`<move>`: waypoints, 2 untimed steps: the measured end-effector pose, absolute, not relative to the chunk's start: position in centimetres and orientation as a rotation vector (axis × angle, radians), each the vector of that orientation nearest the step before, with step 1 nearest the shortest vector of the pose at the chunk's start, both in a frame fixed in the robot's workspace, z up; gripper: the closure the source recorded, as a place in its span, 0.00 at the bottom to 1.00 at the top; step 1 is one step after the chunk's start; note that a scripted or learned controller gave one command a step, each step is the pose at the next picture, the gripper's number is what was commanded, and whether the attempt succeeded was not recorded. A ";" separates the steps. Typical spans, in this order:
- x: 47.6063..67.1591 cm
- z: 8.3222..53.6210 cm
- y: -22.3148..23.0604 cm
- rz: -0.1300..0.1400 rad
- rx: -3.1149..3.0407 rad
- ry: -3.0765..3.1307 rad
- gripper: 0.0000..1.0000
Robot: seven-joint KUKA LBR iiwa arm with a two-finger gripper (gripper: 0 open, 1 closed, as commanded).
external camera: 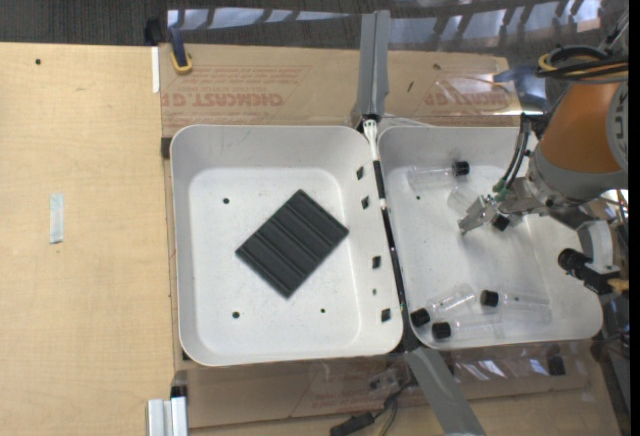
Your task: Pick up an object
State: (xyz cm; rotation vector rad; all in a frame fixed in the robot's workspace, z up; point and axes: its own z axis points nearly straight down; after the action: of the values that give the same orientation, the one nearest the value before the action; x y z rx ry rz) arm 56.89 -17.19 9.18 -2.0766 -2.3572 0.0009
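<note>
Gripper (478,217), finger state indiscernible, hovers mid right bin (570,324); clear black-capped tubes (462,306) look light, slippery: grasp mid-barrel.

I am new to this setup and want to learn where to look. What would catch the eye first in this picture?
The dark ribbed pad stands out most, lying at a slant alone in the middle of the left bin. Next comes the arm with its orange band, reaching in from the right, its gripper low over the right bin. Several clear tubes with black caps lie there, one near the far wall and others along the near edge.
</note>
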 end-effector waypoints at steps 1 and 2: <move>56.9 10.1 -17.3 0.001 -2.081 -2.353 1.00; 58.8 18.6 -14.3 0.002 -2.031 -2.397 1.00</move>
State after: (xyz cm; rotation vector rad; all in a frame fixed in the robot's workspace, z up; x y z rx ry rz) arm 58.81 -14.25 18.62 -2.0309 -2.3968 0.0019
